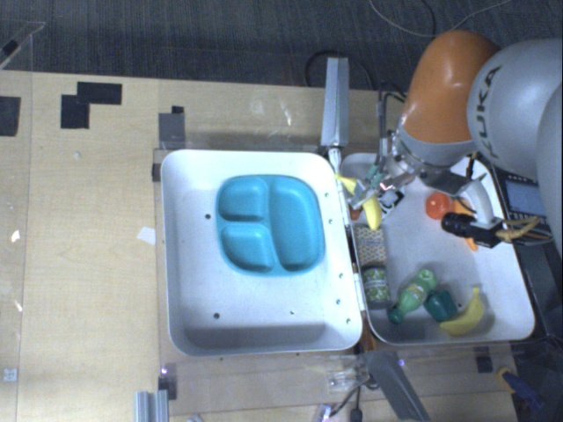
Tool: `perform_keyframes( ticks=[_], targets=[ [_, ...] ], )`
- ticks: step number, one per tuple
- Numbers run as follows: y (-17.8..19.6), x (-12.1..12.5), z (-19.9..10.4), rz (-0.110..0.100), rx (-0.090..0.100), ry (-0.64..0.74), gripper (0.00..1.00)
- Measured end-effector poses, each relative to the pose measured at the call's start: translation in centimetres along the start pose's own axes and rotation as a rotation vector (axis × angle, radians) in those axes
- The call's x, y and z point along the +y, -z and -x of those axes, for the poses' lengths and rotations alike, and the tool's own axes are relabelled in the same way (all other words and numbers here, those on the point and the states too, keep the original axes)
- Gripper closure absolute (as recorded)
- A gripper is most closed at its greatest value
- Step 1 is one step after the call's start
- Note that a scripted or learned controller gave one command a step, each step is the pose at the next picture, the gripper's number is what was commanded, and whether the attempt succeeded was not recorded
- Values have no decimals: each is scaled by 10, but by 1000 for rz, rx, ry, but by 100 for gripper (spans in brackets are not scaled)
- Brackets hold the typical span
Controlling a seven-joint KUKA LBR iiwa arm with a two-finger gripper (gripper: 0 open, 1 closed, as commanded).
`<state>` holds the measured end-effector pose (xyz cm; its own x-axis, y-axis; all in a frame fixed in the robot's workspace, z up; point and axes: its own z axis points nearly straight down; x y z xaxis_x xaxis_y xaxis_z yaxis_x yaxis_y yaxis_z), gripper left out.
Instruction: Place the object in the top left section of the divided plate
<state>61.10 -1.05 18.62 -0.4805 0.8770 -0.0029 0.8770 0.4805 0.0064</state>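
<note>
A blue divided plate [268, 222] lies in the left white bin [189, 323], with two small sections on its left and one long section on its right. My gripper [373, 192] hangs over the left edge of the right bin [519, 323], just right of the rim between the bins. It is shut on a small yellow object [371, 213], which sticks out below the fingers. A second yellow tip [347, 183] pokes out over the rim. The plate's top left section [242, 199] is about a hand's width to the gripper's left.
In the right bin lie an orange piece [437, 206], a green bottle [412, 293], a teal item [441, 304], a banana [466, 313] and a patterned can [374, 271] along the left wall. A metal post [334, 99] stands behind the bins.
</note>
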Motion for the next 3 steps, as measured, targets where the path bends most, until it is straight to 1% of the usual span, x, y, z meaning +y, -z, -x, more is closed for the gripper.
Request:
perform_keyframes(
  ticks=[1, 2, 3],
  targets=[
    [48, 77, -48, 2, 1, 1, 100],
    [70, 77, -16, 3, -2, 394, 100],
    [26, 50, -98, 0, 2, 257, 100]
  ],
)
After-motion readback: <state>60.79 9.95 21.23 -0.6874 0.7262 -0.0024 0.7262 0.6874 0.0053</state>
